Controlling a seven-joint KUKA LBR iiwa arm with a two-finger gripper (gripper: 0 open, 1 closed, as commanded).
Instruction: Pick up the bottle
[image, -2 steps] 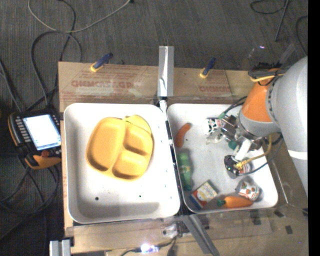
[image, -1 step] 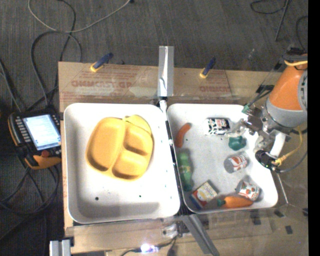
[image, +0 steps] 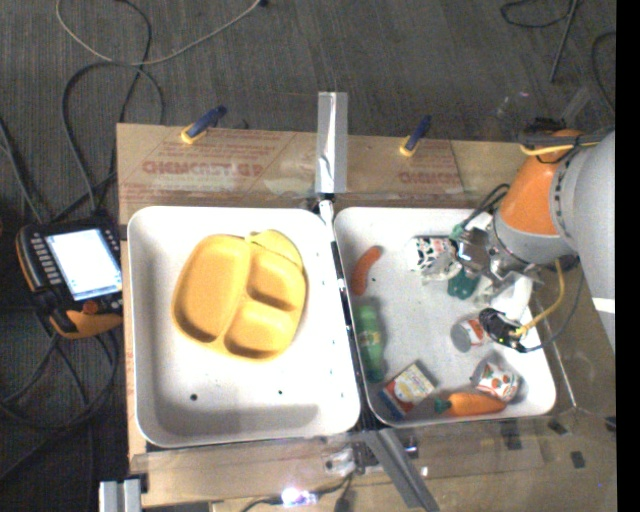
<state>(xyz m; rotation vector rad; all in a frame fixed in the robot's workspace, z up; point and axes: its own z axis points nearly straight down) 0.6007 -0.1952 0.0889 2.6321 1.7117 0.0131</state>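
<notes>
We are at the approach step: our claw (image: 478, 268) hangs over the right bin (image: 540, 395), and we cannot tell its state. The green bottle (image: 370, 340) lies by the left wall, well apart; next we must travel there.

Robot lab, clamped cardboard bench (image: 250, 165), teach pendant (image: 75, 265), floor cables (image: 100, 60)

Left of the gripper (image: 478, 262), a green bottle (image: 370, 340) and an orange-red sausage (image: 364, 268); beside the gripper, a black-and-white cow-patterned toy (image: 432, 253). Far left, a yellow sectioned plate (image: 242, 293) in a white bin (image: 150, 400).
</notes>
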